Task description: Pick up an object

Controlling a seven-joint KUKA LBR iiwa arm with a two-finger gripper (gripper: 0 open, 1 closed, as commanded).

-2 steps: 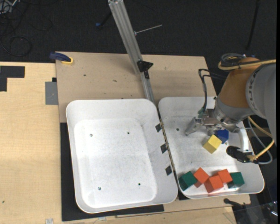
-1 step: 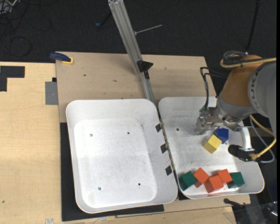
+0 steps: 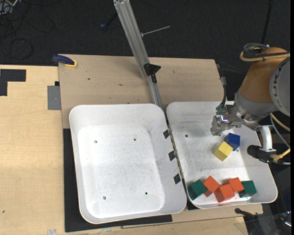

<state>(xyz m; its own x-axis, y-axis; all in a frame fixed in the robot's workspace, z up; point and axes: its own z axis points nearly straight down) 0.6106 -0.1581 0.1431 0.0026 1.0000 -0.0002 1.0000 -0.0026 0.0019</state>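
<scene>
Gripper: the gripper [image 3: 220, 126] is in the right bin [image 3: 196, 116], middle right of the frame; I cannot tell how its jaws stand.
Nearest blocks: a blue block [image 3: 232, 140] and yellow block [image 3: 223, 151] touch, just below it.
Other blocks: green, orange and red, lower right.
Tip: go down straight over one block, not both.

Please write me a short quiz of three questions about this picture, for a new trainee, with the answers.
1. True or false: all the blocks lie in the right bin.
2. Which block is nearest to the gripper? A) blue block B) yellow block C) left green block
3. Fill in: along the right bin's near wall lie two green blocks and ____ orange ones.

Key: 1 true; 2 A; 3 three.
</scene>
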